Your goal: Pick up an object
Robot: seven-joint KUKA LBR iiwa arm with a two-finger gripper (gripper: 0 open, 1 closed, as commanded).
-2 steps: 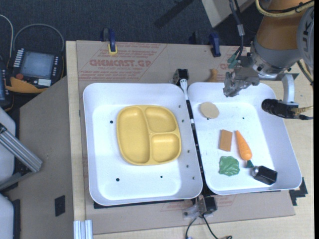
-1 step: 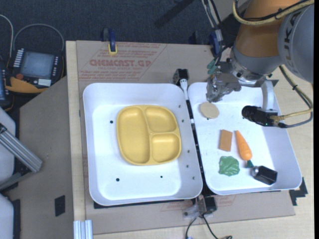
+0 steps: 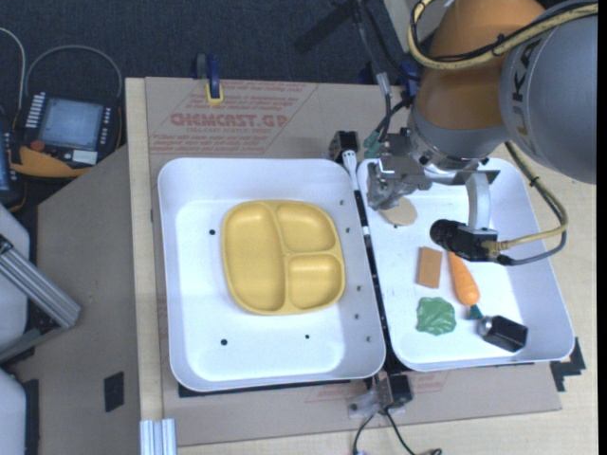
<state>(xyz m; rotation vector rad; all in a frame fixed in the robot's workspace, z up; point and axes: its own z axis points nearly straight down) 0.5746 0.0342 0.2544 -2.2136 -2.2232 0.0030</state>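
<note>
glossy plastic yellow tray (image 3: 282, 256), smooth white bins (image 3: 180, 254), matt cardboard (image 3: 152, 131).

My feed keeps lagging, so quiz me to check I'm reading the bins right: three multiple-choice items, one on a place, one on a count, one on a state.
1. Where does the yellow divided plate lie?
A. in the left bin
B. in the right bin
C. on the cardboard outside the bins

2. How many compartments does that plate have?
A. two
B. three
C. five

3. How does the toy carrot stand with respect to the gripper?
A. clamped between its fingers
B. lying loose on the right bin's floor, apart from it
C. hanging from the arm above the bench

Answers:
1 A: the plate rests in the middle of the left bin.
2 B: two upper sections and one lower right section show.
3 B: the carrot lies in the right bin between the tan block and the green piece, while the gripper is near the bin's upper left corner.
</note>
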